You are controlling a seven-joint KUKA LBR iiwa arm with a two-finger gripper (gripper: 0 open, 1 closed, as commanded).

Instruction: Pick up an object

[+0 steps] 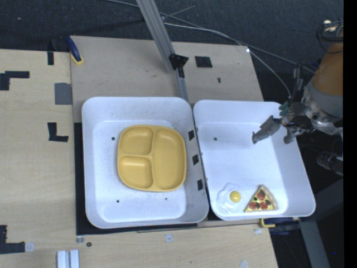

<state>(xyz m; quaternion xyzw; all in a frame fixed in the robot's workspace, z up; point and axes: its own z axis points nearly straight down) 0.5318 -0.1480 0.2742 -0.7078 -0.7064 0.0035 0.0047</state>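
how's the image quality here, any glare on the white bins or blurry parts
Camera view: lighting is soft and even; the right bin and the left bin look bright but keep their edges, with only faint shadows at the rims. The yellow plate is fairly sharp; the fried egg and pizza slice are small and soft. The gripper at the right bin's edge is slightly blurred.

Arm [329, 74]: reaches in from the right edge of the camera view, grey with an orange band above the wrist.
Wrist [321, 110]: grey, below the orange band, turned toward the left.
Gripper [276, 132]: at the end of the wrist, pointing left and slightly down.
Fingers [265, 132]: two dark prongs, one long and angled down-left, the other shorter and nearer the wrist, set apart with a visible gap.
Grasp: nothing seen between the prongs.
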